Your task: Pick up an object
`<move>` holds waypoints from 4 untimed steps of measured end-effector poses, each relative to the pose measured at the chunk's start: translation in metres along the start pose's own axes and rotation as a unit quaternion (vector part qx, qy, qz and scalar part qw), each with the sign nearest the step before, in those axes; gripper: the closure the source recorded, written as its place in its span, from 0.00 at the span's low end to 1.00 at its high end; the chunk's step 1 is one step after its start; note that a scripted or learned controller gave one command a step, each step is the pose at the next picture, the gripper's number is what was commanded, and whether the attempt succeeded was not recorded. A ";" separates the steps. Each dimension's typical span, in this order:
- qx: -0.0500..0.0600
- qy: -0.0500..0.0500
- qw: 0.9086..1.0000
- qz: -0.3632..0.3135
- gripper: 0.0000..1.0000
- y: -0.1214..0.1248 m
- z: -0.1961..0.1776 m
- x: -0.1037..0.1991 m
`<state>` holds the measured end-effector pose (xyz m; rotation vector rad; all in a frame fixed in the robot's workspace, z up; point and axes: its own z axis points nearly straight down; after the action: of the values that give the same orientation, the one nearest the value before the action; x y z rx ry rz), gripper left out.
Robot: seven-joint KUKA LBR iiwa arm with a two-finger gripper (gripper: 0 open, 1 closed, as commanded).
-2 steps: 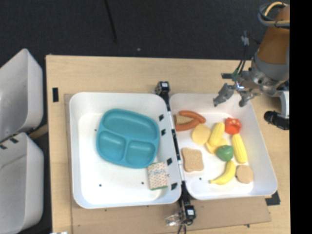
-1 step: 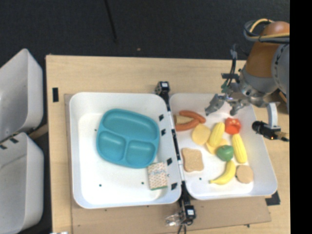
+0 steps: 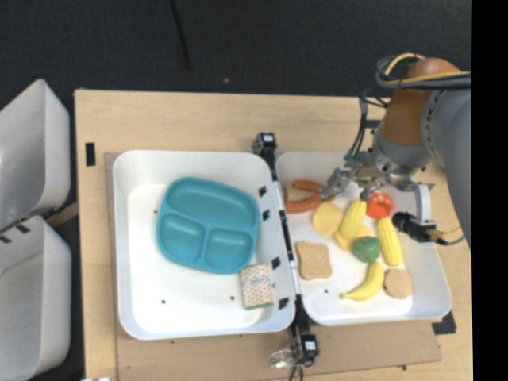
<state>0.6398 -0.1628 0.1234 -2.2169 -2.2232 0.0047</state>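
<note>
The likeliest target, in our judgement, is the small red tomato-shaped toy (image 3: 379,204) in the right-hand white bin (image 3: 425,296), lying just beside the upper end of a yellow plastic corn cob (image 3: 352,220) and above a second yellow cob (image 3: 389,241). Our two-finger gripper (image 3: 355,179) hangs just above and to the left of it, its fingers spread wide with nothing between them, one tip (image 3: 333,184) reaching toward the orange sausage-shaped pieces (image 3: 305,196). Around these lie a pale yellow rounded piece (image 3: 326,219), a green pepper-like toy (image 3: 366,249), a slice of toy bread (image 3: 314,260), a yellow banana (image 3: 363,286) and a tan round biscuit (image 3: 398,283). The left-hand white bin (image 3: 131,292) holds a teal divided plate (image 3: 208,225) and a small patterned packet (image 3: 256,286). The crowding worries us: closing here could catch two toys together, or the round tomato could squirt sideways from the fingers.
</note>
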 end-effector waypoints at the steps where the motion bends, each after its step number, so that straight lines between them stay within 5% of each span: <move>1: -0.001 -0.001 1.000 0.001 0.00 0.000 0.023 -0.001; 2: -0.004 -0.001 1.000 0.001 1.00 0.001 0.010 -0.002; 4: -0.006 -0.001 1.000 -0.002 1.00 0.012 -0.098 -0.005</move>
<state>0.6523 -0.1680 0.2215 -2.2203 -2.2347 -0.0059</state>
